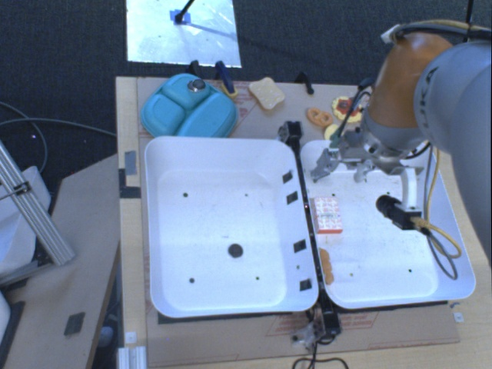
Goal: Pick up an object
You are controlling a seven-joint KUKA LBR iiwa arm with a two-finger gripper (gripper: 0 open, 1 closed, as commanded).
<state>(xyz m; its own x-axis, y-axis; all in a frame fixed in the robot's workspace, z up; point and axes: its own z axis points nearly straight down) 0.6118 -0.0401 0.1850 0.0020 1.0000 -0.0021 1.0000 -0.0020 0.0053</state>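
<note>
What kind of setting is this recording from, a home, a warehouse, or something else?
Most likely a robotics lab bench set up for grasping trials. Two shallow white bins sit side by side on a board, toy food such as a bread slice lies beside them, and a grey arm's gripper reaches over the right bin.

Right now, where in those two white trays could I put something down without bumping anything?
The left bin is mostly bare, with one small dark disc near its middle. In the right bin, the near right corner is free. Its far end is crowded by the pincer, and the red-and-white box and a small orange piece lie along the divider.
</note>
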